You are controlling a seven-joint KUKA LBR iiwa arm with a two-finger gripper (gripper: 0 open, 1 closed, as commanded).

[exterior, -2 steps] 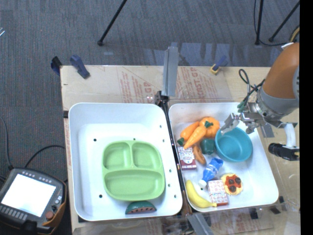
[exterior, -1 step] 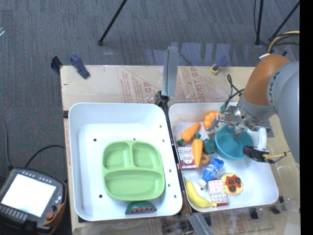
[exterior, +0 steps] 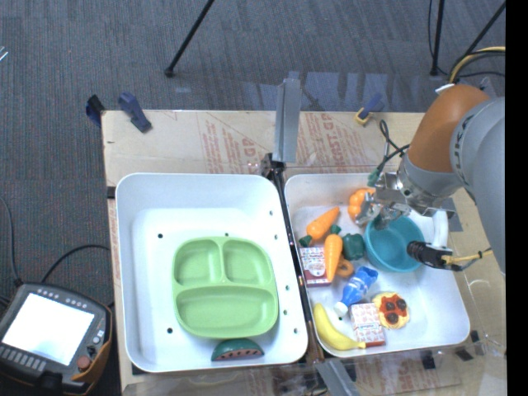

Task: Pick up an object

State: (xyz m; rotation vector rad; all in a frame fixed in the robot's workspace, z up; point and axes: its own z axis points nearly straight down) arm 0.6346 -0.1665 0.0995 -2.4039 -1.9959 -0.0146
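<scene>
Blue bowl [exterior: 394, 247] lay just below the gripper [exterior: 381, 210] — jaw state could not be told. A carrot [exterior: 323, 222] sat beside; a straight descent onto one rim would serve best.

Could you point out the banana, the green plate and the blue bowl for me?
banana [exterior: 333, 327]: camera view, middle of its curve.
green plate [exterior: 224, 320]: camera view, front rim.
blue bowl [exterior: 393, 251]: camera view, inner wall.
</scene>
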